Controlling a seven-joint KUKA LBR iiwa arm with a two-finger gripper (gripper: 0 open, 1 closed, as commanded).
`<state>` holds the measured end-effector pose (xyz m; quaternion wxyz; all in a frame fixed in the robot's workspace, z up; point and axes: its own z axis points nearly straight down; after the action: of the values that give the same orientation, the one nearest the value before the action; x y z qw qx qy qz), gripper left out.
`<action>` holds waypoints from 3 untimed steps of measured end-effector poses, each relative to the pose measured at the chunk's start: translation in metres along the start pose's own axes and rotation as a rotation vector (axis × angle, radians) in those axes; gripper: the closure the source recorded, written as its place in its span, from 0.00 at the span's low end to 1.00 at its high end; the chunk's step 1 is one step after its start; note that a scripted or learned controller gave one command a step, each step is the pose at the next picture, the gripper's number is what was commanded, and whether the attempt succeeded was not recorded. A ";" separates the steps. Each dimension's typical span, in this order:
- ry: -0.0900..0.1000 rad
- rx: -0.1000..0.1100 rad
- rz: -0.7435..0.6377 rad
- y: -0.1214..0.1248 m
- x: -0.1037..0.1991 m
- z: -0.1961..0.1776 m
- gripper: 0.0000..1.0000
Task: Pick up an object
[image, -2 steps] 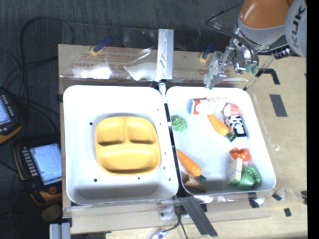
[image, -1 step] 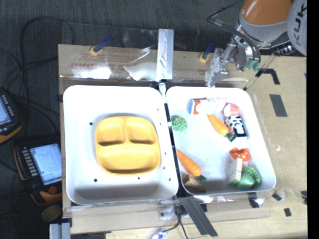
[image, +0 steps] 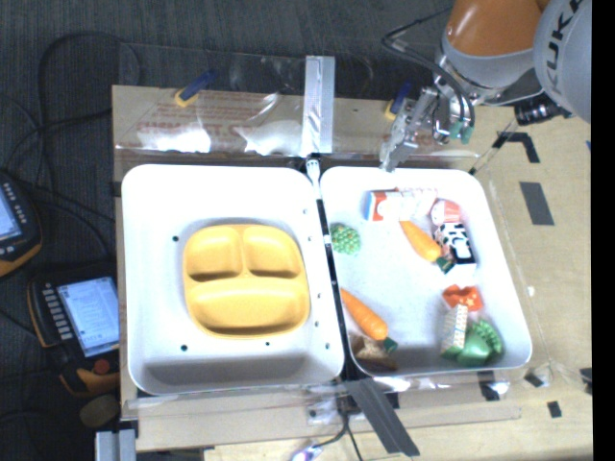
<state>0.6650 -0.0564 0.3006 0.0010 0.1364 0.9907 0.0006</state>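
My gripper (image: 408, 140) hangs over the back rim of the right bin (image: 500, 257), open, with nothing between its fingers. Below it in that bin lie a red and white carton (image: 381, 205), a small orange carrot (image: 419, 240) and a black, white and red toy (image: 453, 233). A green knobbly ball (image: 345, 240) rests by the bin's left wall. A larger carrot (image: 365, 316) lies near the front, with a brown piece (image: 371, 348) beside it. At the front right sit a red-orange piece (image: 461, 298), a pale block (image: 453, 329) and a green toy (image: 479, 343).
The left bin (image: 154, 209) holds a yellow divided plate (image: 247, 279). A ridge (image: 325, 257) separates the two bins. Crumpled clear plastic (image: 231, 128) lies behind the left bin. A screen device (image: 86, 315) and cables sit off the bench to the left.
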 end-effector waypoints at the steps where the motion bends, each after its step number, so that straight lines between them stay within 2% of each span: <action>1: -0.001 0.002 -0.043 0.049 0.027 -0.007 1.00; 3: -0.009 0.002 -0.043 0.050 0.025 -0.027 1.00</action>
<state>0.6540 -0.0018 0.3277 0.0055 0.1149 0.9934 -0.0012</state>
